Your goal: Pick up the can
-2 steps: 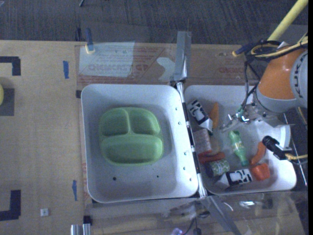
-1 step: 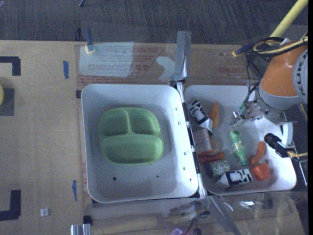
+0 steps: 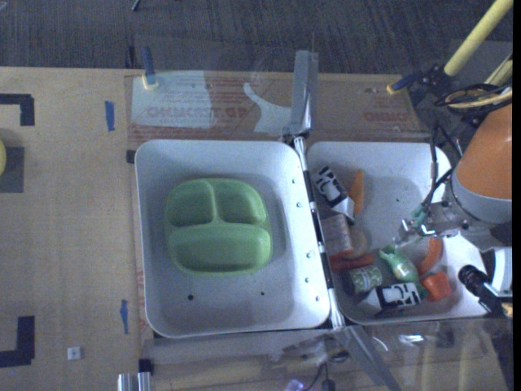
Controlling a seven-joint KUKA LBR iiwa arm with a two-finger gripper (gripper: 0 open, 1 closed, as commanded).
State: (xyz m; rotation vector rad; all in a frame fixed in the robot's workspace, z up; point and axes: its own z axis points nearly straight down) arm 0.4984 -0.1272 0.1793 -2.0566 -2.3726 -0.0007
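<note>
Gripper [image 3: 417, 228] hangs over the right bin [image 3: 383, 163], low, w/ arm reaching in from the right; can't tell its state, too small and blurred. Nothing seen held.

Landmark = the can [image 3: 364, 278], lying on its side in the clutter near the bin's front wall. Gripper sits up and right of the can, near but apart, prob. lining up to descend.

Green bottle [image 3: 399, 264] lies just right of the can, between it and gripper, so likely in the way. Green tray [image 3: 217, 225] sits well left of the can, in the other bin.
</note>
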